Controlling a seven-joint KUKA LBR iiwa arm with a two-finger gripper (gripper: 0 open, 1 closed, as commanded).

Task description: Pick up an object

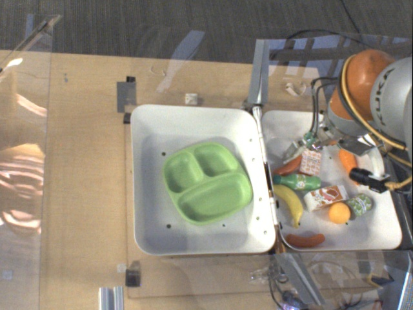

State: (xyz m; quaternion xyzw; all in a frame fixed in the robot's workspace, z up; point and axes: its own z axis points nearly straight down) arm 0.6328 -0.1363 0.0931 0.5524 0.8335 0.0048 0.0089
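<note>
The right bin [387, 241] holds a jumble of toy food. A small red-and-white patterned box [311, 163] stands near its middle, with a red sausage-like piece [287, 167] and a green bottle [298, 182] beside it. A banana [292, 205], a white carton [322, 196], an orange [339, 213] and a carrot [348, 161] lie around them. My gripper [310, 143] hangs low over the bin's far part, just above the patterned box. The wrist and cables hide the tips.
The left bin [145, 231] carries a green divided plate [206, 182]. Another red sausage [304, 239] lies at the right bin's near edge, and a green-and-white round item [360, 205] sits next to the orange. A metal post [258, 70] rises between the bins at the back.
</note>
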